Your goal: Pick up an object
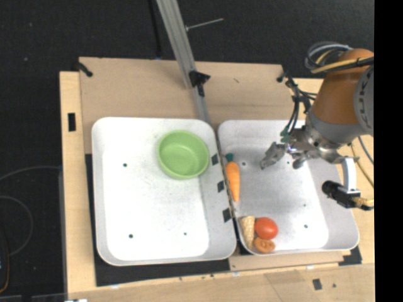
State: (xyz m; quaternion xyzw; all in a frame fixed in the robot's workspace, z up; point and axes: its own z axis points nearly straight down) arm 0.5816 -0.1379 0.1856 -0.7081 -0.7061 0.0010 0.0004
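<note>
We see the claw [283, 157] over the right bin [315, 231], fingers spread, gripping nothing (tips blurred). Left of it: carrot [233, 179]; below-left, tomato [266, 227].

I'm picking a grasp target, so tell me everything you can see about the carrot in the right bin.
The carrot is orange, smooth and plastic-looking, likely a toy, with a small green stub at its top end. It lies flat in the right bin, running lengthwise along the left wall, thick end toward the far side and tapering toward the near side. It seems to rest against that wall. Nothing else touches it; the gripper hovers apart, to its right.
</note>
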